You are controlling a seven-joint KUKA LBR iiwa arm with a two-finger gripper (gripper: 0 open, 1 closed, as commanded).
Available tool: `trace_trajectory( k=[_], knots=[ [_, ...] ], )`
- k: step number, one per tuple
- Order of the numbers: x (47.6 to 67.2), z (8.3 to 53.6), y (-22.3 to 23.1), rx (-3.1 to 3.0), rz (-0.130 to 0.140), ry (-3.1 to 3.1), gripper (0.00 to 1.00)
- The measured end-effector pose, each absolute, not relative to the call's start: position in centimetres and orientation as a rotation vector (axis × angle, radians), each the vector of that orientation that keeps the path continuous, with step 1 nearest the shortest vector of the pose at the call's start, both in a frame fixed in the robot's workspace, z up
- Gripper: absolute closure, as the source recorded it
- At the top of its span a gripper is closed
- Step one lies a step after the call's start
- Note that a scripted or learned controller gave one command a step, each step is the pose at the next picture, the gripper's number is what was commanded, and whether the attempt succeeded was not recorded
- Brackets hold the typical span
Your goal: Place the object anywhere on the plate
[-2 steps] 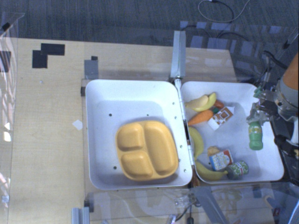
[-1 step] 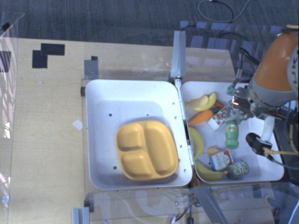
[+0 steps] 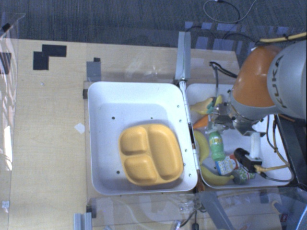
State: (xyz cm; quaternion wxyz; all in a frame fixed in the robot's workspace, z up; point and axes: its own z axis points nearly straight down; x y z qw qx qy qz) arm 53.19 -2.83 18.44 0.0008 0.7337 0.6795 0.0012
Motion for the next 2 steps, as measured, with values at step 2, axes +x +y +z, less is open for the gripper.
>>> trace_trajectory(
  k=[2],
  knots=[
    [48.7, 18.3, 9.7, 2.036, 0.001, 2.393, 1.0]
  ],
)
